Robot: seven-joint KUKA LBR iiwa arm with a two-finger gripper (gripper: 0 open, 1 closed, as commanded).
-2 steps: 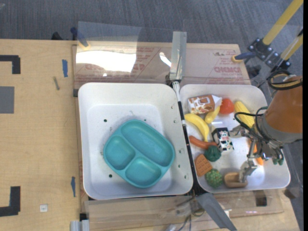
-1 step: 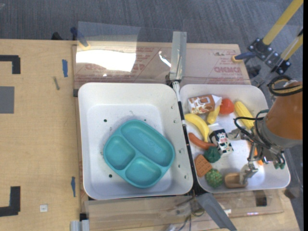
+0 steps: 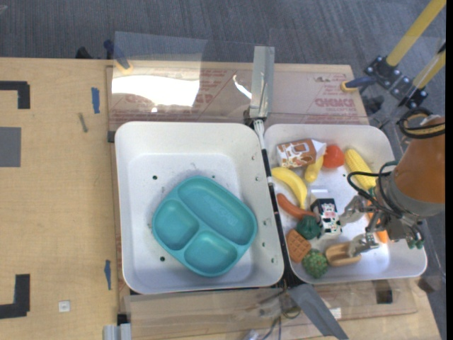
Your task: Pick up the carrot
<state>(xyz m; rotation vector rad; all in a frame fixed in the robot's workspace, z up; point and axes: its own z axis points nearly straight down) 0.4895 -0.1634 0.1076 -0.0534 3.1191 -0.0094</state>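
Camera view, looking down on the bench [image 3: 49,190] at a slant.

Two white bins side by side. Left bin [image 3: 134,147]: holds a teal divided plate [image 3: 204,225], three compartments, lying toward the near half of the bin.

Right bin [image 3: 407,264]: crowded with toy food. Carrot [image 3: 290,205] in the left half of this bin, a slim orange-red piece lying on a slant, upper end toward the bin's left wall. Just above it, a yellow banana [image 3: 291,183]. At its lower end, touching, a dark green leafy piece [image 3: 308,227]; cannot tell whether joined to the carrot or separate. Below that, a waffle-patterned piece [image 3: 297,245], then a green broccoli [image 3: 316,263] near the front wall, with a hot dog bun [image 3: 342,254] beside it. Small black-and-white item [image 3: 327,214] just right of the carrot. Toward the back: brown-and-white packet [image 3: 297,153], red tomato [image 3: 333,156], yellow corn cob [image 3: 358,168].

Arm in from the right, orange band [image 3: 423,172] over the bin's right side. Gripper [image 3: 359,225] low over the right half of the bin, fingers spread apart, one fingertip [image 3: 352,207] near the black-and-white item, the other above the bun. Nothing seen clamped between them. Carrot apart from the gripper, to its left, lying in the bin. Small orange spot [image 3: 383,236] by the gripper body; too small to identify.
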